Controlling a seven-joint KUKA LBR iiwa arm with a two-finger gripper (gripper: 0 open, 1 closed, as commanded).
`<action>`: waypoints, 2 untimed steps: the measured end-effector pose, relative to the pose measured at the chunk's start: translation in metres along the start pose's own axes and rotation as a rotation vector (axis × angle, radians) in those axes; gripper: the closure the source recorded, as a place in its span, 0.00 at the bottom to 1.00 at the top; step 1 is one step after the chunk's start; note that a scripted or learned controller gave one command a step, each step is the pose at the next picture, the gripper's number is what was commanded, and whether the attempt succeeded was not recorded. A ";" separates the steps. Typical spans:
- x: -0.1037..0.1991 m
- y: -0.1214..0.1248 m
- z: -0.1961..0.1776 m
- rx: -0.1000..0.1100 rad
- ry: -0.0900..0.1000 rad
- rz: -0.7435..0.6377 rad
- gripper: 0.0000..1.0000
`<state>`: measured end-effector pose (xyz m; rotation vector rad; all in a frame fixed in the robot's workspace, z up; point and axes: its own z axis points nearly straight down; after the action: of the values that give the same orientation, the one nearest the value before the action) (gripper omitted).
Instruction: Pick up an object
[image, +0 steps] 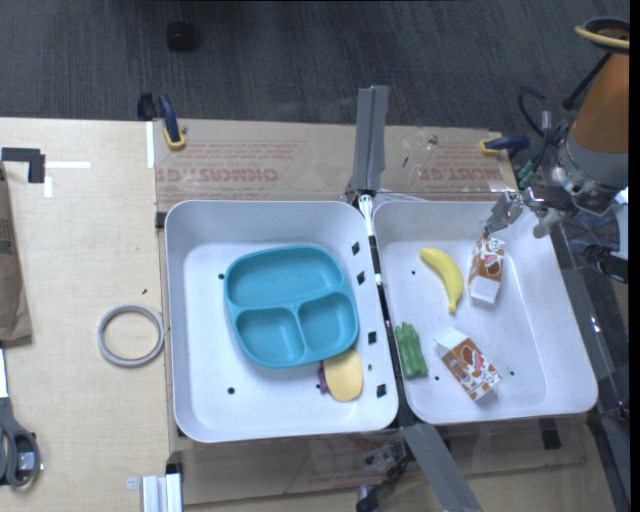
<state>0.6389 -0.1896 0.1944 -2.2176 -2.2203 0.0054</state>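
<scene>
My gripper (503, 218) hangs over the far right part of the right bin (560, 330). Just below its tip is a small brown and white carton (487, 272), whose top end meets the tip; I cannot tell whether it is gripped or lying on the bin floor. A yellow banana (445, 275) lies to the carton's left. A second carton (469, 367) lies nearer the front, with a green object (410, 350) by the bin's left wall.
The left bin (190, 330) holds a blue divided plate (291, 305) and a yellow object (343, 378) at the plate's front edge. A grey ring (130, 334) and scissors (17, 452) lie on the bench at left. A grey divider bar (370, 140) runs between the bins.
</scene>
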 end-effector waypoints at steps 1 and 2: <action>0.042 0.024 0.078 -0.028 -0.006 0.119 0.00; 0.049 -0.021 0.086 -0.043 -0.014 -0.140 0.00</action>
<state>0.6175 -0.1406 0.1082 -2.0833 -2.4005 -0.0274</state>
